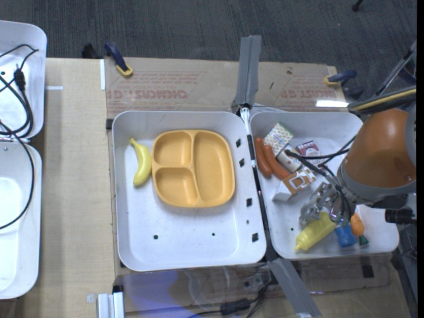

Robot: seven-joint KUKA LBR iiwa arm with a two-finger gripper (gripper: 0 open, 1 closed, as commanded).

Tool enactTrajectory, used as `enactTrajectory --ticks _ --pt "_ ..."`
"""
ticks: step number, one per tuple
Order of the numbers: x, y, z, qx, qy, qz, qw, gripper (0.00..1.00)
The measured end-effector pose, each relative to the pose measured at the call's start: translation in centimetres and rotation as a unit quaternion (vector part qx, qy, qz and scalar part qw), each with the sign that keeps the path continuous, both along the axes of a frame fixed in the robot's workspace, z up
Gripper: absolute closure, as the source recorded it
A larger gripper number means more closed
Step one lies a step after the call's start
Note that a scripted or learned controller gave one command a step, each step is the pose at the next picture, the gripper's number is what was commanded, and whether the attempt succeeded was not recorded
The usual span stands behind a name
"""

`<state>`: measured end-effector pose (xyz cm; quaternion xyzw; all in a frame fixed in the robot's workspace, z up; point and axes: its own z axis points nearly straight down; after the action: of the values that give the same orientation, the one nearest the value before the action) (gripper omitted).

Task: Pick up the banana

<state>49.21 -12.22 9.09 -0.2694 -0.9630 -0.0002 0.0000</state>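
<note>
The yellow banana (140,162) lies in the left bin (185,244), near that bin's left wall and just left of a yellow divided plate (194,167). It curves from the upper left down to the lower left and nothing touches it. My gripper (321,205) is over in the right bin (285,240), low among the clutter there and just above a yellow squeeze bottle (314,233). The arm's orange band (383,152) hangs over that bin's right side. The gripper is far to the right of the banana.
The right bin holds two hot dogs (267,160), small cartons (298,177), a patterned packet (278,136), a blue object (344,236) and an orange piece (358,225). A ridge (255,184) separates the bins. Clamps (118,59) sit at the bench's back edge.
</note>
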Motion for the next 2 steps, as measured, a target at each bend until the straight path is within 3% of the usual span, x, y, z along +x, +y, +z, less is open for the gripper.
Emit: enactTrajectory --ticks 1,2 --pt "-1.3 6.5 13.3 -0.0004 -0.001 -0.037 0.9993 1.00" --pt "-1.1 2.9 14.3 -0.0008 0.000 -0.134 0.9910 1.00"
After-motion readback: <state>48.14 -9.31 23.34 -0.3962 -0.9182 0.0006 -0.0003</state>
